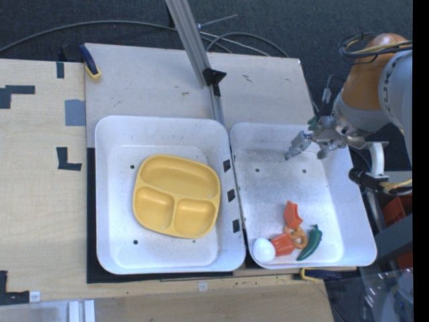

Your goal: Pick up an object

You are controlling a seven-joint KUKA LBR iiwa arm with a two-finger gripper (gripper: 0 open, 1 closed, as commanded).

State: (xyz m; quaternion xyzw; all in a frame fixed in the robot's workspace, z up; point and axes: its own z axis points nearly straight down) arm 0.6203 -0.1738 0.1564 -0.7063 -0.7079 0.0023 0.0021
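From the overhead camera, the arm (375,79) leans in from the right, and its gripper (310,146) hangs over the upper part of the right bin (348,200), fingers spread apart with nothing between them. Down in that bin's lower corner sit a white egg (263,249), an orange piece (291,215), a pretzel (297,236) and a green pepper (312,241), bunched together. The left bin (114,200) holds 1 yellow divided plate (177,196).

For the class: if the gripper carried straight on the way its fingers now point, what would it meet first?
The gripper points left and slightly down over the right bin. It would probably meet that bin's bare floor first, well short of the divided yellow plate in the left bin; depth is unclear from this slanted view.
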